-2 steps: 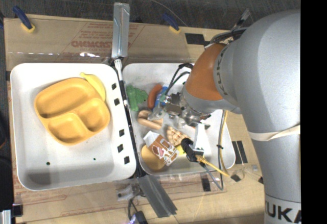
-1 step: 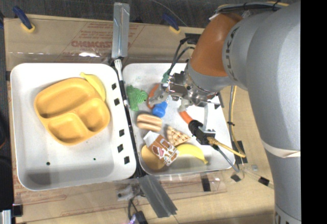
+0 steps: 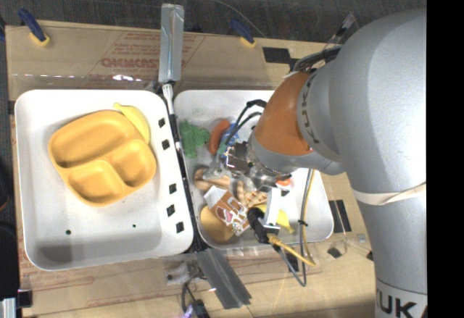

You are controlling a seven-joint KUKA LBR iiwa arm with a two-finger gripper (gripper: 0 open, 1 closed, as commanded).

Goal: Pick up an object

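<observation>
Reaching from the right, the arm (image 3: 377,135) hung over the cluttered right bin (image 3: 322,219); the tool (image 3: 243,164) sat among the objects (image 3: 228,211) just beneath it, its grip unreadable, nothing visibly lifted yet.

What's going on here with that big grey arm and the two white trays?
The grey robot arm is reaching into the right bin, which holds a jumble of small items, including a green piece and a snack packet. Its gripper is down among that clutter, but I can't tell whether it has hold of anything. The left bin holds a yellow divided tray with a yellow banana-like piece beside it.
</observation>
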